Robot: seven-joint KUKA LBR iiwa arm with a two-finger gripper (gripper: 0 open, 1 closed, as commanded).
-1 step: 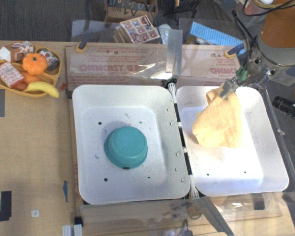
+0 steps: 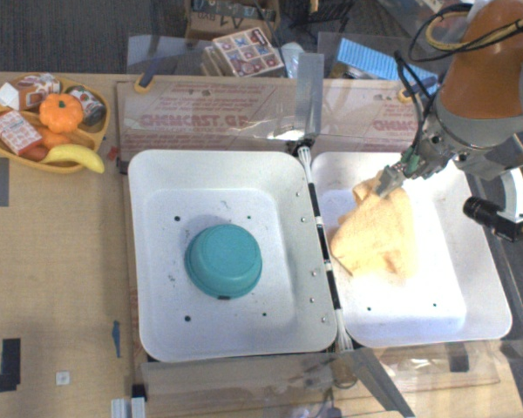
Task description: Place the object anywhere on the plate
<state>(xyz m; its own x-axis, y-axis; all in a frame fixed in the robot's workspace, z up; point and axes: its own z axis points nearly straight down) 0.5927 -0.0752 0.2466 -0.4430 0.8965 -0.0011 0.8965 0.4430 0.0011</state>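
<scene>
Camera view takes in two white bins side by side, and everything else can be placed from the left bin (image 2: 148,198). One teal plate (image 2: 224,260), round and turned dome-up, sits a little below that bin's middle. One yellow cloth (image 2: 375,233) lies in the right bin (image 2: 479,320), just across the shared rim from the left bin, in the near-left part of its floor. The cloth is crumpled into a rough wedge: its long axis runs on a slant, from a broad lower end close to the shared rim up to a narrow corner farther from the left bin, and that corner points up and to the right.

One gripper (image 2: 392,179) is at that raised corner, on the grey arm with the orange band (image 2: 492,55). Its fingers are drawn close together on the cloth's tip, which looks pinched between them, with the rest of the cloth trailing down onto the bin floor.

Well to the left of the left bin, on the bench, stands one yellow bowl of toy food (image 2: 44,124), with a banana and a small orange pumpkin in it.
</scene>
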